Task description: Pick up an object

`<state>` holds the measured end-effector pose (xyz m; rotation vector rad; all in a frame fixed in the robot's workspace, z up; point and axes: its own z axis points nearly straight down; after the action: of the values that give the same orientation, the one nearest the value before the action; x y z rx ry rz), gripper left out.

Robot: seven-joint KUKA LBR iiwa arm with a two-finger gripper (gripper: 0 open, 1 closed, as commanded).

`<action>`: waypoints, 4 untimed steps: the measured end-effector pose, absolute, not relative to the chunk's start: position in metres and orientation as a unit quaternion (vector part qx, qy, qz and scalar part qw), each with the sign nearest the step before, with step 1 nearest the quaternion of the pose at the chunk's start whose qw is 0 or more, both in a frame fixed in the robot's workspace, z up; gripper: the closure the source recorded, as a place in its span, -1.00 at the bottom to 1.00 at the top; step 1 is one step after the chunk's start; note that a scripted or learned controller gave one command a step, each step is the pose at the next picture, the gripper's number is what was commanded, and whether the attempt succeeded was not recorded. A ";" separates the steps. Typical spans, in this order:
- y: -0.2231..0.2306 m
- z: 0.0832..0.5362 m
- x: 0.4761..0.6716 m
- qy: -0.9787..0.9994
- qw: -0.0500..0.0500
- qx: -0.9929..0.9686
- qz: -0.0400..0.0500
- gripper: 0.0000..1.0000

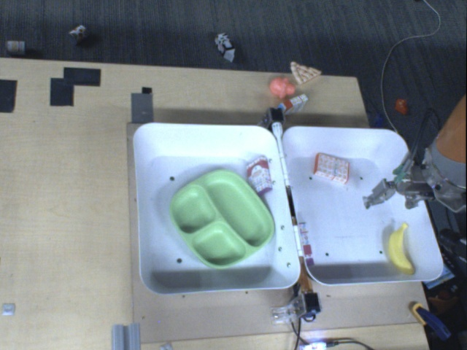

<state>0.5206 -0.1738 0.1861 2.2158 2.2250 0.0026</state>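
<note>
- Camera view, hand (384, 193): fingers spread apart, nothing between them; hovering over the right bin (343, 257), near its right wall.
- Banana (398, 249): nearest candidate, just below and slightly right of the hand, lying along the bin's right wall.
- Carton (332, 168): left of the hand and slightly above it, well apart.
- Green tray (221, 217): far left, in the other bin.
- Advice: centre over the banana's middle, fingers across its width, clear of the wall.

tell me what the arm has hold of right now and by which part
Nothing is held. The two-finger gripper hangs over bare floor of the right white bin, apart from the yellow banana and the small red-and-white patterned box.
</note>
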 end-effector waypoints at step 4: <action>-0.095 0.096 0.669 0.710 -0.002 0.704 -0.002 1.00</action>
<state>0.6685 -0.0950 0.0963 2.2145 2.2348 -0.0051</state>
